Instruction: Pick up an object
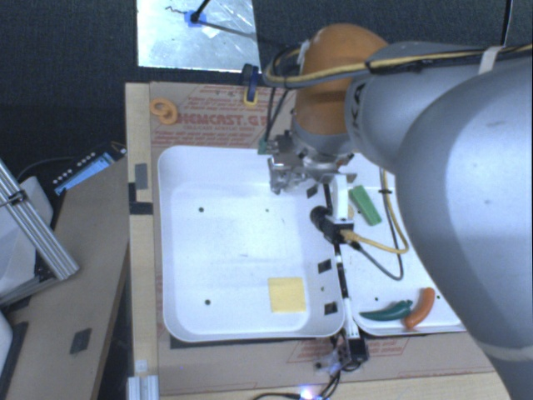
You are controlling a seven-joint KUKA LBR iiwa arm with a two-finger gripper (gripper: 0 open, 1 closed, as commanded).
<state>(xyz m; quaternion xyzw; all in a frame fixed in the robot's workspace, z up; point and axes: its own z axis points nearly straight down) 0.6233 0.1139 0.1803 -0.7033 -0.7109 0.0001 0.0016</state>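
A flat yellow square (286, 294) lies near the front right corner of the left bin (183, 248). My gripper (287, 176) hangs over the back right part of that bin, well behind the yellow square and apart from it. In the right bin (416, 327) lie a green block (365, 205), a teal curved piece (385, 311) and an orange piece (420, 307). The big grey arm covers most of the right bin.
The divider between the bins (337, 265) runs front to back with black clips and a yellow cable (379, 244) beside it. A cardboard backing (208, 115) rims the bins. A silver sheet (196, 22) lies behind the bench.
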